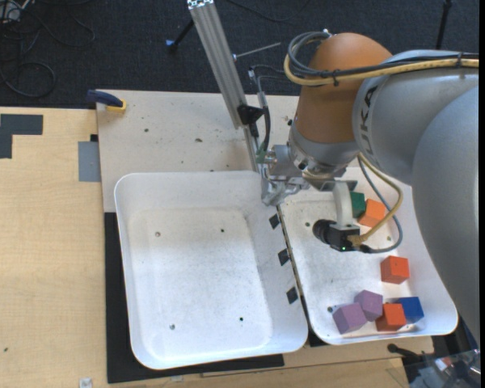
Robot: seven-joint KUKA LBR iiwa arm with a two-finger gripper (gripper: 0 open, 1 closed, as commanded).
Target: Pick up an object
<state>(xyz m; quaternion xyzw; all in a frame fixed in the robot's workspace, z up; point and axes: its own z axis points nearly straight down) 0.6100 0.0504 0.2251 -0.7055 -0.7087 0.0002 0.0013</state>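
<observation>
**Choosing and Approaching a Block**

The gripper (273, 189) hung over the 11 o'clock corner of the right bin (323, 281), close to the wall beside the left bin (194, 273). Whether it was spread or closed could not be told. All candidates lay in the right bin:

- A green block (356, 204) and an orange block (373, 213) sat side by side at 12 o'clock.
- A red cube (394, 269) stood alone toward 3 o'clock.
- A cluster of blocks (370, 304) sat at 5 o'clock.

The red cube was judged the soundest target because it had clear floor around it. The descent should centre on it, with the grip set across two flat faces.

green block (357, 204) partly behind arm (424, 128)
</observation>
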